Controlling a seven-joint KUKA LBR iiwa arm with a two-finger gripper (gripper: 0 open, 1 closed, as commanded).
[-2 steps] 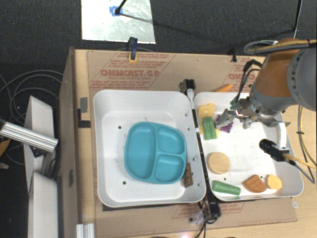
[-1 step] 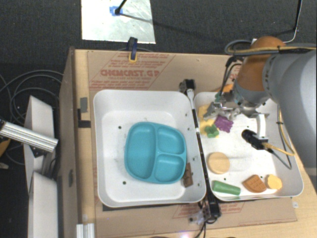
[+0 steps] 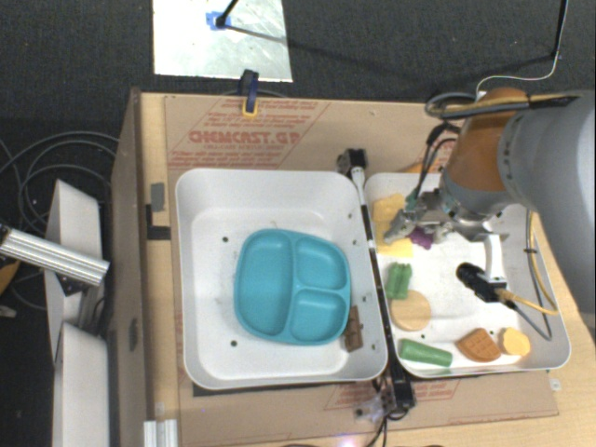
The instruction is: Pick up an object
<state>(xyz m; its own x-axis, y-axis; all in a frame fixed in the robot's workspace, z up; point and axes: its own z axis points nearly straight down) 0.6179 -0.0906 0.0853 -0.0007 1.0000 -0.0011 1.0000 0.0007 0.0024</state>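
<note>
My gripper (image 3: pixel 413 222) is low in the upper left part of the right bin (image 3: pixel 549 347). It hangs right over a purple piece (image 3: pixel 424 238), with a yellow block (image 3: pixel 388 210) to its left and a smaller yellow piece (image 3: pixel 399 247) just below. Whether it touches any of them I cannot tell. Further down the bin lie a green piece (image 3: pixel 399 279), a tan disc (image 3: pixel 411 311), a green cylinder (image 3: pixel 426 351), a brown waffle-like piece (image 3: pixel 478 345) and an orange-yellow round (image 3: pixel 514 343).
The left bin (image 3: pixel 200 250) bears a blue divided plate (image 3: pixel 291 287), and a small brown piece (image 3: pixel 354 328) lies by its right wall. The grey arm (image 3: pixel 545 156) covers the right bin's upper right corner. A rim (image 3: pixel 366 240) runs between the two bins.
</note>
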